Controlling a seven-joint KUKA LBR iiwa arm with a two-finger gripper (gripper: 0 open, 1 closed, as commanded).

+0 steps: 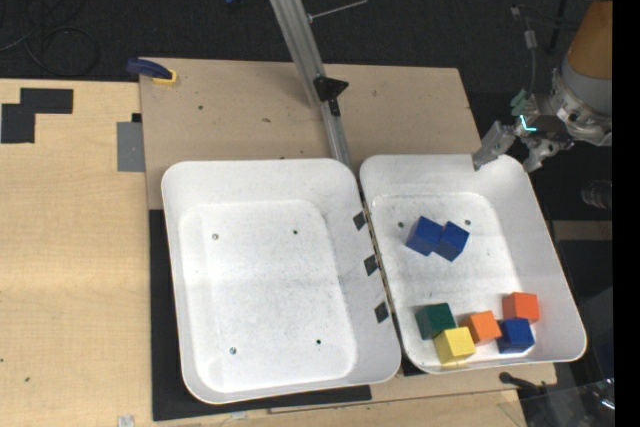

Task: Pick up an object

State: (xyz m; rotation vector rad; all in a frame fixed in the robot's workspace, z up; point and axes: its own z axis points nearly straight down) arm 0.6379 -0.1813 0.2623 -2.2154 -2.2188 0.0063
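Just claw [507, 143] above bin [545, 225] rim

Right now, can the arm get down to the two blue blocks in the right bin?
Probably yes. The two blue blocks lie in open floor of the right bin, apart from the other cubes, and the end effector is at the bin's far corner with nothing between.

Even overhead light is cast; the left bin [262, 280] is rendered bright, almost washed out. Beyond it, the background is lost to darkness. Beneath its front rim a thin shadow is seen. Focus slightly soft, grain noted.
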